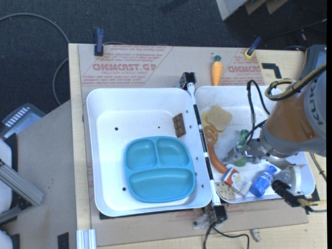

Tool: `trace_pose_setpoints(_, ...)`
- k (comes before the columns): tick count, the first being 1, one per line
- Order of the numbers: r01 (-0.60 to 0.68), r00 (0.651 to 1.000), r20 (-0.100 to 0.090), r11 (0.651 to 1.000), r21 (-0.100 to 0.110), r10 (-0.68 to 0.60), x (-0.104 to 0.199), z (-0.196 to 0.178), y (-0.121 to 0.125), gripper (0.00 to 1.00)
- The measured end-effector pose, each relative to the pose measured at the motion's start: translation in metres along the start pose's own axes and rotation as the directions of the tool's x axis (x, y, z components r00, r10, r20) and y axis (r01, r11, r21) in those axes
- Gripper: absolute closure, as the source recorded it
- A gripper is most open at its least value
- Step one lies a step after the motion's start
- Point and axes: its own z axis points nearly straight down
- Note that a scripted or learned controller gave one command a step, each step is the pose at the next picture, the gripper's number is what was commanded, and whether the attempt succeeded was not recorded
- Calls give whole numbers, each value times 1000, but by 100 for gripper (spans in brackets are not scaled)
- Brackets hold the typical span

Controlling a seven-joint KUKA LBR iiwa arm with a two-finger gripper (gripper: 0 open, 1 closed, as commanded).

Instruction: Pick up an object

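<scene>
Bench: we see a pale wooden bench [155, 66] from above at a slant, with red lettering printed on its surface.
Bins: two shallow white plastic bins sit side by side on it, touching along their inner walls; we call them the left bin [104, 139] and the right bin [233, 95].
Left bin: a light blue plastic plate with three compartments [159, 168] lies flat near the front. A small brown chocolate-like block [179, 125] leans close to the wall shared with the other bin.
Right bin: a tan slice of toy bread [218, 119] lies toward the back. Just in front of it we see an orange ring-shaped piece [210, 135] and a long orange sausage-like piece [216, 160] beside the shared wall. Near the front lie a round speckled cracker [225, 190], a small white and red carton [237, 182] and a blue bottle-shaped object [261, 183].
Behind the bins: an orange toy carrot with a green top [216, 71] rests on the bench.
Arm: the grey arm with an orange band [290, 123] reaches in from the right, over the right bin.
Pincer: the pincer [239, 154] is low among the objects in the middle of the right bin, next to a small green item [244, 136]. We cannot tell whether it is released or clenched, nor whether it grips anything.
</scene>
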Motion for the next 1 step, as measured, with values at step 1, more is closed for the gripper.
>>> trace_pose_setpoints(1,0,1000,3,1000,-4,0,-40,-1,47,0)
